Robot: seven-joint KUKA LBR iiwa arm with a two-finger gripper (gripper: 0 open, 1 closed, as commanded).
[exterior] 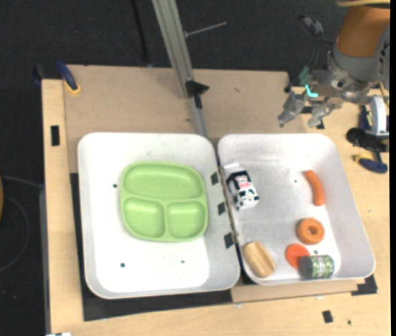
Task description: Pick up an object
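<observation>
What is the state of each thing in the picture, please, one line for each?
gripper: above the right bin's far edge, open, holding nothing.
green divided plate: flat in the left bin, compartments bare.
black-and-white toy: lying by the right bin's left wall.
sausage: lying flat.
orange ring: lying flat.
bread roll: lying at the near edge.
green can: on its side, touching an orange piece.

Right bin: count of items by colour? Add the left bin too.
Right bin:
Orange: 3 (sausage shape, ring, round piece)
Tan: 1 (bread-like piece)
Green: 1 (small can)
Black-and-white: 1 (small toy)
Left bin:
Green: 1 (divided plate)
Total: 7
</observation>
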